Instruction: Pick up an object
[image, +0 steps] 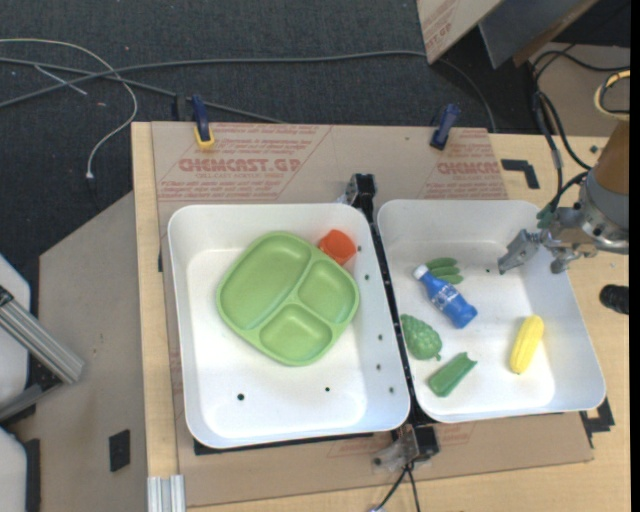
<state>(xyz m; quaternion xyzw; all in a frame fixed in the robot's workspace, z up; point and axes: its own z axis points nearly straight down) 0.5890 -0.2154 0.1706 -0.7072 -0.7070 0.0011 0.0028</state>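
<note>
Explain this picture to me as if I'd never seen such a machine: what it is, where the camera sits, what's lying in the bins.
One camera looks down at a slant on a bench with two white bins. The grey arm entering from the picture's right is a robot; its pincer hangs over the right bin, with nothing seen between its fingers. In that bin lie a blue bottle, a yellow corn cob, and three green toy pieces, one above the bottle and two below. The left bin holds a green divided plate with a small orange thing at its far edge.
</note>
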